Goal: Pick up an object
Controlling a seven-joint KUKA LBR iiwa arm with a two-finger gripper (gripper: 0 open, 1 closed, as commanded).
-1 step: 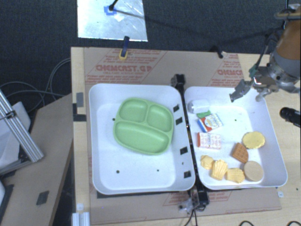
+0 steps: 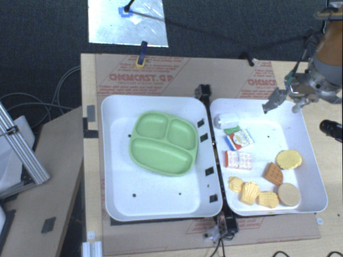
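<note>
The right bin [image 2: 311, 143] holds several small items: a white cylinder [image 2: 226, 120], a red, white and green packet [image 2: 238, 138], a red and white packet [image 2: 238, 160], a yellow round piece [image 2: 289, 158], a brown waffle-like square [image 2: 273, 173], several yellow chips [image 2: 252, 191] and a tan round biscuit [image 2: 289, 194]. My gripper [image 2: 284, 101] hangs over the bin's far right corner, above and to the right of the white cylinder. Its two fingers stand apart and nothing is between them.
The left bin [image 2: 115, 159] carries a green divided plate [image 2: 163, 143]. A black hinge strip [image 2: 209, 143] runs between the bins. A metal sheet [image 2: 127, 15] lies on the dark floor at the back. A grey aluminium rail [image 2: 21, 149] leans at the left.
</note>
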